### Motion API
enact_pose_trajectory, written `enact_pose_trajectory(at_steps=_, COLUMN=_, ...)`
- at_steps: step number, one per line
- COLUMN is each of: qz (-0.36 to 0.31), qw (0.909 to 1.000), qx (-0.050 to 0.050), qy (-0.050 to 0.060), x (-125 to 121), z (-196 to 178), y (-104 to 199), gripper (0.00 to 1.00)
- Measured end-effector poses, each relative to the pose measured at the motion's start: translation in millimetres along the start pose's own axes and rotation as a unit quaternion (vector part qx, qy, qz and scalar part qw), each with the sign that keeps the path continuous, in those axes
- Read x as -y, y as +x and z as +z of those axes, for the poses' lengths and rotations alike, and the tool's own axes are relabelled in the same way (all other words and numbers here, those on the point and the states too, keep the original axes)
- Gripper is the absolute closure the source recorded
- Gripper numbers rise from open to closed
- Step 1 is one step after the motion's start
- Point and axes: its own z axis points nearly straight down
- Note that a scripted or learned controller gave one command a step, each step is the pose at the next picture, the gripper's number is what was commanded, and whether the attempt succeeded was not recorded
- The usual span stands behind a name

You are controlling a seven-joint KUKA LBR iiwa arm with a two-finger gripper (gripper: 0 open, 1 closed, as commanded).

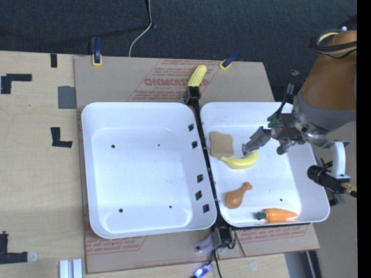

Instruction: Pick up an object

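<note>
1. At the bottom of the frame, a carrot (278, 215) is being seen lying along the lower edge of the right bin (293, 181), its green end pointing left.
2. Just above and left of it, a brown drumstick-shaped piece (237, 195) is lying on the bin floor, apart from the carrot.
3. Higher up, near the middle of the frame, a yellow banana (240, 161) is lying curved, with a tan slice of bread (221, 143) just beside it to the upper left, close to the divide between the bins.
4. The gripper (256, 141) is being held directly above the banana's right end, reaching in from the right; one dark finger (253, 142) is being pointed down and left toward the fruit. How far the jaws are parted cannot be told, and nothing is being seen between them.
5. The left bin (142, 167) is being shown in the centre-left of the frame, resting on a cardboard sheet (168, 80).
6. Toward the top, a yellow clamp (196, 77) is being seen at the upper junction of the bins, and the arm's orange band (330, 77) is sitting at the upper right.
</note>
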Motion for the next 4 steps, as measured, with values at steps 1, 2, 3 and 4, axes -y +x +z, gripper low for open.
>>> enact_pose_trajectory(at_steps=1, qz=-0.001, qw=1.0000, qx=0.000, qy=0.000, x=-0.2, z=-9.8, y=0.6, gripper=1.00)
enact_pose_trajectory(at_steps=2, qz=-0.003, qw=1.0000, qx=-0.001, qy=0.000, x=36.8, z=-34.2, y=62.6, gripper=1.00)
enact_pose_trajectory(at_steps=3, qz=-0.003, qw=1.0000, qx=-0.001, qy=-0.003, x=35.0, z=-91.1, y=112.4, gripper=1.00)
enact_pose_trajectory(at_steps=4, qz=-0.002, qw=1.0000, qx=-0.001, qy=-0.002, x=29.2, z=-137.6, y=149.9, gripper=1.00)
